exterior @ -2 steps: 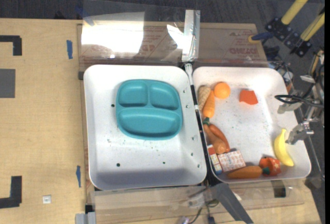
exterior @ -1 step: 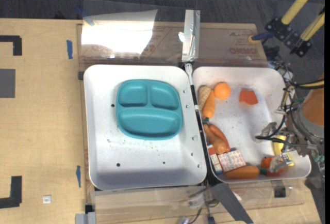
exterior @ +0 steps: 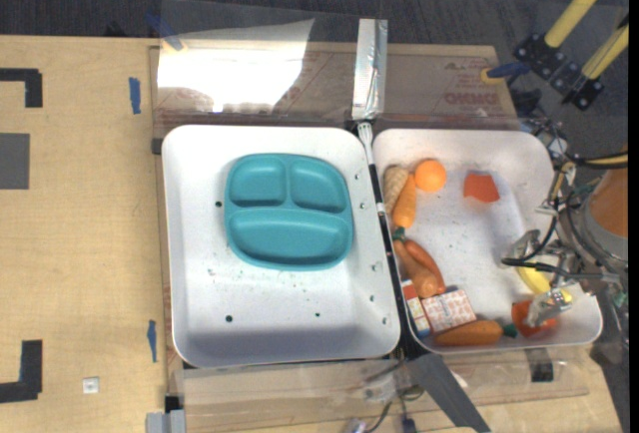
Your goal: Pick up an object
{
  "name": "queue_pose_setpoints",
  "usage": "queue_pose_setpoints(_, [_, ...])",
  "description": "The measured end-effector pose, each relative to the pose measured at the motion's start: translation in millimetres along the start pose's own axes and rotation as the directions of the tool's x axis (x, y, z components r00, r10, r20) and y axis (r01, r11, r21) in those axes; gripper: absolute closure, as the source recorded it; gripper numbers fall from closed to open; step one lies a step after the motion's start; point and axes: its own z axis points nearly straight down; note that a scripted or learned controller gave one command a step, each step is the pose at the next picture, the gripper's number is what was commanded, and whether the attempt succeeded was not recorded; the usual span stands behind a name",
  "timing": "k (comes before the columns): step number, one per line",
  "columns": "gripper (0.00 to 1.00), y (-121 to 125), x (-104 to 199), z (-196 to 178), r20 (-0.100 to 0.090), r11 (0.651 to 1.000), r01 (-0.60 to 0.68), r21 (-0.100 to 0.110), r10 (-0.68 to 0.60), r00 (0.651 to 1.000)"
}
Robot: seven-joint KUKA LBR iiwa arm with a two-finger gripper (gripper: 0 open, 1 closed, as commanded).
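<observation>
The right bin (exterior: 454,138) holds several small things. An orange ball (exterior: 429,175) and a red-orange block (exterior: 481,187) lie near its far side. Along its left wall lie a tan roll (exterior: 395,184), an orange carrot (exterior: 405,208) and a longer orange-red piece (exterior: 420,263). A small patterned box (exterior: 445,307) and another carrot (exterior: 468,332) sit at the near edge. My gripper (exterior: 537,259) is low over the bin's right side, right above a yellow piece (exterior: 540,279), with a red and green piece (exterior: 529,314) just in front. Nothing is visibly held.
The left bin (exterior: 200,261) carries a teal divided plate (exterior: 290,210). A clear plastic sheet and a taped strip (exterior: 369,67) stand behind the bins. Cables and the arm's orange band (exterior: 611,212) crowd the right bin's right rim.
</observation>
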Motion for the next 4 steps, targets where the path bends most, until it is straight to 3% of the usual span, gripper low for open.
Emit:
queue_pose_setpoints(3, [0.0,1.5,-2.2,3.4,-0.003,1.0,0.022,0.003,-0.022,1.0])
queue_pose_setpoints(4, [0.0,32.9,-3.6,3.0,-0.004,0.999,-0.041,0.002,0.041,0.999])
